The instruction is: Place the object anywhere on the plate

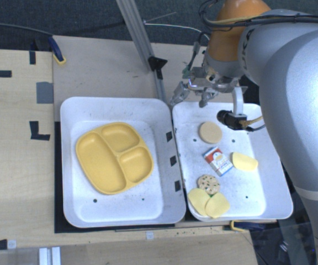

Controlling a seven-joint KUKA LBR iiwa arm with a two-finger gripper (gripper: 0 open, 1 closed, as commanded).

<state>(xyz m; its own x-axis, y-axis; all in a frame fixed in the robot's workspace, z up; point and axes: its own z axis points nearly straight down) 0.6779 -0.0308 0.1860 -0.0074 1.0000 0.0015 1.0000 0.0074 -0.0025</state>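
Your two-finger gripper [191, 96] hangs over the far edge of the right white bin [269, 203], fingers spread, nothing between them. The yellow three-compartment plastic plate [113, 157] lies bare in the left white bin [70, 203]. In the right bin: round tan biscuit [210, 132], small red-and-white carton [219, 162], pale yellow wedge [244, 162], speckled cookie [208, 183], two yellow slices [209, 203] at the near edge. The grey arm [291, 93] cuts off the bin's right side.

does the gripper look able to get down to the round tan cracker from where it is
Probably yes: the gripper hangs over the right bin's far rim, and the round tan cracker lies open just below it, apart from other items.
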